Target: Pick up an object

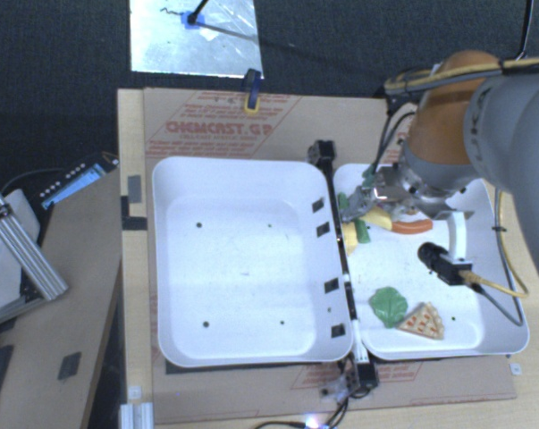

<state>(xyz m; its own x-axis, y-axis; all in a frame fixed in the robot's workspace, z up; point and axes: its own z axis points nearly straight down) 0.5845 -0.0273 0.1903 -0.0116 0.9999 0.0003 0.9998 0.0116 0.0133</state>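
The grey arm reaches in from the right, and its gripper (pixel 369 200) is down in the far left part of the right bin (pixel 497 329), close to the divider between the bins. Whether it is wide, narrow or holding anything cannot be told from this angle. Just beside it lie a red sausage-like toy (pixel 410 226) and yellow and green pieces (pixel 355 232). Nearer the front sit a green leafy toy (pixel 389 305) and a pizza slice (pixel 422 321), touching. The left bin (pixel 166 266) sits alongside.

Bench viewed from above at a slant by one fixed camera; both bins (pixel 242 172) framed; arm (pixel 484 105) entering from 3 o'clock.
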